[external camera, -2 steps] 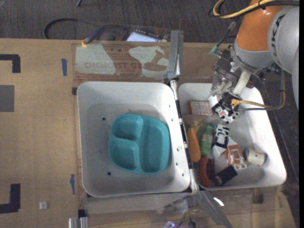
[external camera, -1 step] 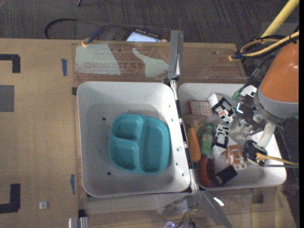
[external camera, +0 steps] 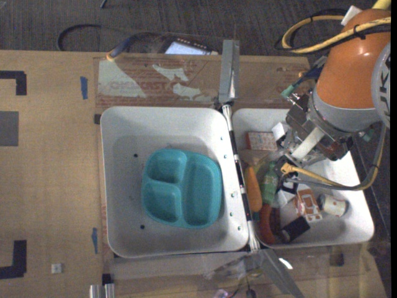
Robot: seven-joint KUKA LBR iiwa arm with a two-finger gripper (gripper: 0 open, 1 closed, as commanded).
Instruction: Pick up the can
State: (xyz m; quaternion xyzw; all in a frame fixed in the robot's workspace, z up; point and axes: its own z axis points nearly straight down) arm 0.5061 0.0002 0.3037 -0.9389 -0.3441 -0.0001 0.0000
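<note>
My orange-banded wrist (external camera: 356, 48) sits highest, closest to the lens, over the right bin (external camera: 363, 228). The can (external camera: 335, 205), as I read it, is the pale cylinder lying on its side on that bin's floor, near its right wall. Its long axis runs roughly across the view, dark end pointing left toward a small orange-and-white carton (external camera: 308, 205) just beside it. From my claw (external camera: 288, 165) the can lies down the view and to the right, near but apart. Whether my claw is apart or together I cannot tell. I judge I must close across the can's short width. Further left lie a carrot (external camera: 251, 191) and, in the left bin (external camera: 124, 123), a teal tray (external camera: 183, 188).
</note>
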